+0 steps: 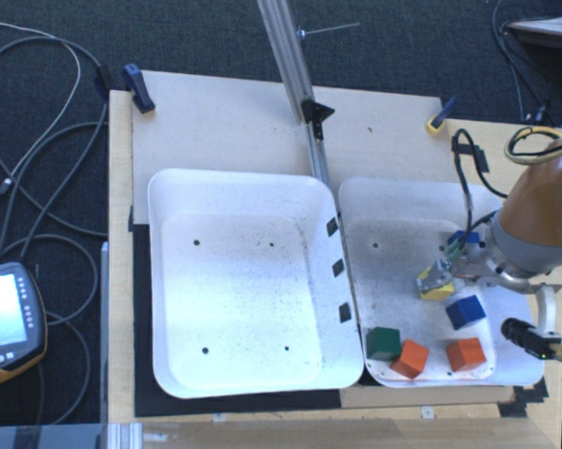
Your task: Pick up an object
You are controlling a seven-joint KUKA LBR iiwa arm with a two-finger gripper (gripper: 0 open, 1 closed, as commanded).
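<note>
Gripper at the arm's tip, low over the right bin, with a yellow block touching its underside; you cannot tell whether that block sits between the fingers or only beneath them. Just to its lower right you see a blue cube. Farther down the view from it, along the bin's near wall, stand a green cube, an orange cube and a second orange cube.

KUKA iiwa arm at right edge of frame, orange band over grey wrist, black cables looping above, small metallic gripper with blue detail
</note>
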